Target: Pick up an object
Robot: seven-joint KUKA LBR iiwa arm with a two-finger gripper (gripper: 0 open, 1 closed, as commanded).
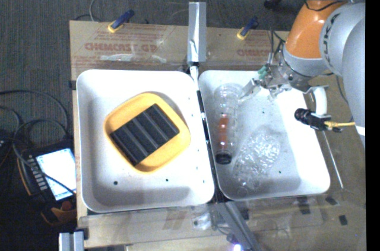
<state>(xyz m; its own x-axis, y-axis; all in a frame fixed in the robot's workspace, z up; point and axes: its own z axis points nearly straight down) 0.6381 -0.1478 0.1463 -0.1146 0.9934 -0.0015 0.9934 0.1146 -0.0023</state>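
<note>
Wooden bench, two white bins. Nearest in the right bin (309,181) is a crumpled clear plastic bag (256,155) — light, slippery, floppy. Beyond it lies a clear bottle (224,119) — stiffer, grab mid-body. Gripper (265,79) hovers at the far rim; can't tell its state.

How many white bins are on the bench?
2. The left bin holds a yellow and black object. The right bin holds clear plastic things, and the gripper is at its far edge.
</note>
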